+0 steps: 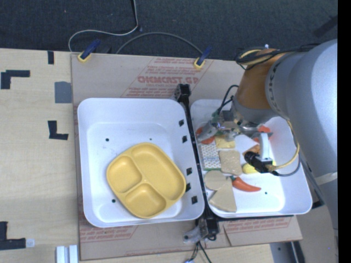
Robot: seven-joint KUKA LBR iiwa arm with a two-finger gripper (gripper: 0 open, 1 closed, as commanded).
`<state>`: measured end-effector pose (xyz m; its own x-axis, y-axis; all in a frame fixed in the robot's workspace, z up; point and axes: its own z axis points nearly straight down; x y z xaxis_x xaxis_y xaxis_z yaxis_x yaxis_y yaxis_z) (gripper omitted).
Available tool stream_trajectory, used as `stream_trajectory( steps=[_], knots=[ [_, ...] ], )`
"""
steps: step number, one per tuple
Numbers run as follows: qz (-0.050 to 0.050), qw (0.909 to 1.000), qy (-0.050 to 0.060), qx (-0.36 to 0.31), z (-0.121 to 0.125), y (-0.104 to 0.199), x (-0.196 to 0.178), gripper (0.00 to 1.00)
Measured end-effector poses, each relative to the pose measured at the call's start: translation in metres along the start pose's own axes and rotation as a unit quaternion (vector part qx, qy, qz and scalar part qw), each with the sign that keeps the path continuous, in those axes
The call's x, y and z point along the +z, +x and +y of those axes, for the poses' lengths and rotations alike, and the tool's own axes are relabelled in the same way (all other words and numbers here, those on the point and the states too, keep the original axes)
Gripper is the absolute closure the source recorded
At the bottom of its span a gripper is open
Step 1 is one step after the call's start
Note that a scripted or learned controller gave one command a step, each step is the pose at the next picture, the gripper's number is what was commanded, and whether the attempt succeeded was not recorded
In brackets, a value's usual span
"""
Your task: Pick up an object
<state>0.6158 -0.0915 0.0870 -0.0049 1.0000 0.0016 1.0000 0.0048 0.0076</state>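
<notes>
Gripper (227, 129) hangs over the right bin (293, 199), finger state indiscernible. Food pieces (230, 163) lie at its 6 o'clock; yellow tray (145, 179) fills the left bin (93, 119).

We see our arm (307, 92) coming in from three o'clock, its broad grey body filling the upper right and running down the edge toward five o'clock. Toward nine o'clock from that grey bulk sits the orange band (253, 86), and below it the wrist drops steeply toward six o'clock. Our gripper (227, 127) hangs at the wrist's lower end, pointing down, at roughly the two o'clock part of the scene's centre. Dark cables curl around the wrist, and a yellow one loops out toward four o'clock. The fingers are too cluttered to read.
</notes>
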Motion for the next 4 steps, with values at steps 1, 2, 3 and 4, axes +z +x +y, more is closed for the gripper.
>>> stream_trajectory(
  steps=[1, 2, 3, 4],
  knots=[
    [-0.003, 1.0000, -0.008, 0.002, -0.061, -0.019, -0.006, 0.00],
    [0.000, 1.0000, 0.002, 0.000, -0.019, 0.001, 0.002, 0.00],
    [-0.003, 1.0000, 0.006, 0.000, 0.053, -0.007, 0.003, 0.00],
    [-0.002, 1.0000, 0.004, 0.002, 0.052, -0.013, 0.003, 0.00]
  ],
)
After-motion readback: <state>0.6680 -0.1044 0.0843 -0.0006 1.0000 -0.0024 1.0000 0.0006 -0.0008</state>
